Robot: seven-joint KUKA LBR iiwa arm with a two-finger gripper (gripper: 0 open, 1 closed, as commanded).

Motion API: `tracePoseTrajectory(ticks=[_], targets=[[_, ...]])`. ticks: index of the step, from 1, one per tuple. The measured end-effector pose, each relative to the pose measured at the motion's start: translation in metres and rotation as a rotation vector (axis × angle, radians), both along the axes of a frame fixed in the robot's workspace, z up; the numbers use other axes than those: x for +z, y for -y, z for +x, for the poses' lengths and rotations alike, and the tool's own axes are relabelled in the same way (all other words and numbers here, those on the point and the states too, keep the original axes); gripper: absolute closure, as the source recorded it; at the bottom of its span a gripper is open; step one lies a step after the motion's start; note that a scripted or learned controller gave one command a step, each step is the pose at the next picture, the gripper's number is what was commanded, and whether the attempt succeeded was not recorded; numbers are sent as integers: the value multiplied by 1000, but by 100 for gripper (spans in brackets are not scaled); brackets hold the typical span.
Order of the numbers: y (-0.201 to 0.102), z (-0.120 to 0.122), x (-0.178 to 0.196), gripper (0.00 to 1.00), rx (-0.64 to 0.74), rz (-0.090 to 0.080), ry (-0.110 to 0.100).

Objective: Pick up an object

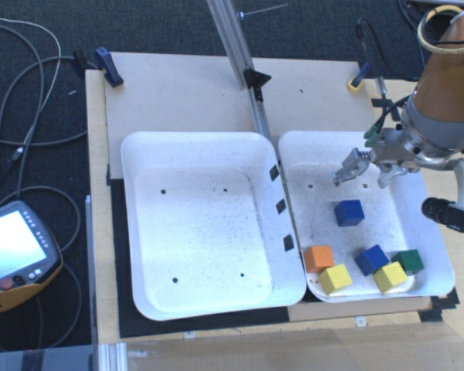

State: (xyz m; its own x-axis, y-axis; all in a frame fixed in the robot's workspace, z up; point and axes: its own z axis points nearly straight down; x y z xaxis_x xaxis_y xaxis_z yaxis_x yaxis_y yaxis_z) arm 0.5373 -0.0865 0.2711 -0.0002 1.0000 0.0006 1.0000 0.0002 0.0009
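Several small cubes lie in the right bin (309, 161). A blue cube (349, 212) sits alone near the bin's middle. Along the front edge are an orange cube (319, 258), a yellow cube (335, 278), a second blue cube (371, 259), another yellow cube (390, 277) and a green cube (408, 262). My gripper (365, 176) hangs over the back half of the right bin, just behind the lone blue cube. Its fingers (345, 172) are spread open with nothing between them.
The left bin (139, 161) stands beside the right one, with a shared rim between them. A slanted metal rail (230, 33) runs from the back down to that rim. A pendant (15, 257) and cables (31, 91) lie off the bench at left.
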Motion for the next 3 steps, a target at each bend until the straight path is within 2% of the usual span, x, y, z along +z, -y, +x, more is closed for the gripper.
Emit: tracePoseTrajectory(ticks=[1,2,3], targets=[[22,-34,-130,0,-3,2,-12],[15,16,-174,0,2,0,-1],[41,98,-171,0,2,-2,3]])
